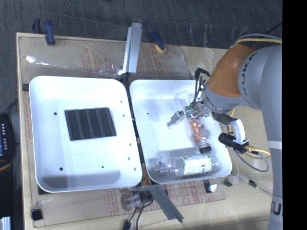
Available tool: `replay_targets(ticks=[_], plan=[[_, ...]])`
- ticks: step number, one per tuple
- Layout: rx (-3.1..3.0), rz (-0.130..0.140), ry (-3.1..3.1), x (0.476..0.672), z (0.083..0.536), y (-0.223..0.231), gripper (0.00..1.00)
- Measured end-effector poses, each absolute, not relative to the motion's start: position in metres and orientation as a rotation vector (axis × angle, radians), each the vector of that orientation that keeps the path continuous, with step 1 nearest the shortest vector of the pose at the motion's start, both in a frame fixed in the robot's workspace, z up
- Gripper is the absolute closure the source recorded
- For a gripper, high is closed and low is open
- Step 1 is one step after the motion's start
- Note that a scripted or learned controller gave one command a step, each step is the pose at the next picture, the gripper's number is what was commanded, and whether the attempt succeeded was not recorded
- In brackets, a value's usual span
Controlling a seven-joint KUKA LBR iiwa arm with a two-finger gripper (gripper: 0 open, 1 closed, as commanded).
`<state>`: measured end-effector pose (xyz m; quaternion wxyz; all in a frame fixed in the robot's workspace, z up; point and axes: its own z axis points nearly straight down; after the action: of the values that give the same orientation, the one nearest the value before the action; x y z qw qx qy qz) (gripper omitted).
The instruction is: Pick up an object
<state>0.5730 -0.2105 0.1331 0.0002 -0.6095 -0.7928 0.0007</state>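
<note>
The hand (184,115) hovers in the right bin (144,128), its grip impossible to tell; the clear bottle (189,166) could roll away if nudged

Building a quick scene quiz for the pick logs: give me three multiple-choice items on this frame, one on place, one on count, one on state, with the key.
1. Where does the dark ribbed mat lie?
A. In the left bin
B. In the right bin
C. On the floor

2. How many white bins stand on the bench?
A. One
B. Two
C. Three

3. How does the big clear bottle with the white label sit?
A. Upright
B. On its side
C. Hanging from the arm

Key: 1 A, the mat rests on the floor of the left bin. 2 B, the left bin and the right bin stand side by side. 3 B, the bottle lies lengthwise along the right bin's near wall, apart from the gripper above it.
</note>
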Motion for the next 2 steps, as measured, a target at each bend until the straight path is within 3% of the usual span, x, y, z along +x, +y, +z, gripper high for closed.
replay_targets(ticks=[1, 2], plan=[[-2.213, 0.003, -2.222, 0.5967, 0.0916, -0.1558, 0.00], [-2.206, 0.004, -2.226, 0.5969, 0.1014, -0.1549, 1.00]])
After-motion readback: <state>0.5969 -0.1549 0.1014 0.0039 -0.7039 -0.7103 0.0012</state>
